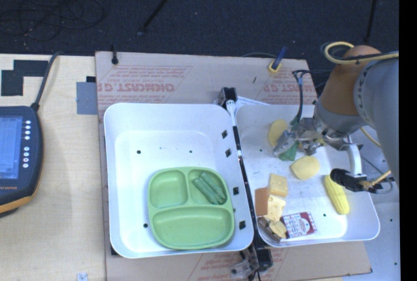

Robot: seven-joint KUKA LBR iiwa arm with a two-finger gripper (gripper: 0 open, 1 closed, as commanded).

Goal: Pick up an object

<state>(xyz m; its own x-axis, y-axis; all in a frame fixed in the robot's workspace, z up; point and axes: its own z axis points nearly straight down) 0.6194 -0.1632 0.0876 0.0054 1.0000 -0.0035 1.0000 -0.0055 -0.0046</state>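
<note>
Two shallow white bins side by side on the bench. In the left bin (124,143), a green divided tray (189,224) with three compartments; in its upper right compartment, a pair of green bean pods (208,187), long axis running from upper left to lower right. In the right bin (365,224), a loose scatter: a pale yellow rounded piece (277,132) near the top, a yellow lemon-like lump (305,168) just below the gripper, a corn cob (337,194) lying lengthwise toward the lower right, cheese-coloured blocks (273,196) stacked near the divider, a small red and white packet (300,225) at the front edge. Gripper (291,143) down low in the right bin, between the pale piece and the lemon-like lump, over a small grey-green thing (287,154); too cluttered to tell how wide it stands or whether anything is caught
</note>
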